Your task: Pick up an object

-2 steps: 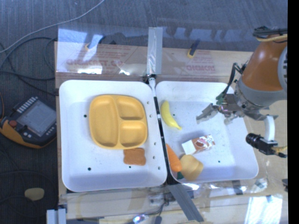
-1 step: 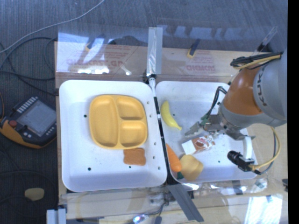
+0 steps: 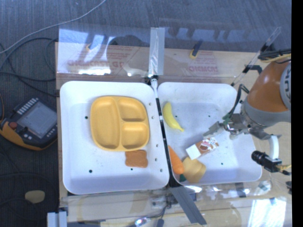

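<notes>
Gripper [image 3: 218, 126] state: we cannot tell; it hangs over the right bin [image 3: 222, 171], just above a packet [image 3: 202, 147]. We see a banana [image 3: 172, 117], carrot [image 3: 176, 161] and pear [image 3: 194, 170] nearby.

floor: dark grey carpet [image 3: 42, 8] | cables [image 3: 28, 44] | bench: wood [image 3: 227, 63]

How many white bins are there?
2. The left bin holds a yellow tray; the right bin holds a banana.
</notes>
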Available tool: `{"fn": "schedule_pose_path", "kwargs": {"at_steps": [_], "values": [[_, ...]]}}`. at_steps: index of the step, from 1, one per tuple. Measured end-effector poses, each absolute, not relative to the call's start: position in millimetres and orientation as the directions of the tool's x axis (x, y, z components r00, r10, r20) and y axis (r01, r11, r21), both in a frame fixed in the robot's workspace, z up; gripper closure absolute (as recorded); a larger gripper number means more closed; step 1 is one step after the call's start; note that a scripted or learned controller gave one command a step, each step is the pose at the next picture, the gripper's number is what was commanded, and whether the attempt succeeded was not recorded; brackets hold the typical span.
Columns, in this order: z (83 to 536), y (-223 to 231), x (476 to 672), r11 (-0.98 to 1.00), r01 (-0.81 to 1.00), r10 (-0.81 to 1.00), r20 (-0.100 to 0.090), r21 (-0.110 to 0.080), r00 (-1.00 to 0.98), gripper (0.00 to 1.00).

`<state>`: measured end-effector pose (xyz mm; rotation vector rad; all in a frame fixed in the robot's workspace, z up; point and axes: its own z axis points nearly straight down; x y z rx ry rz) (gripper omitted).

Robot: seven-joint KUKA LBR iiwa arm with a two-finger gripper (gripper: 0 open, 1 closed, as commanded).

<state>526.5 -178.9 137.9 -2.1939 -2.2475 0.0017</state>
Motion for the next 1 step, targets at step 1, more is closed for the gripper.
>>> {"fn": "schedule_pose_path", "kwargs": {"at_steps": [1], "values": [[146.1,-178.1,526.9,0.024,1.000,1.000,0.002,-0.002,-0.024,1.00]]}}
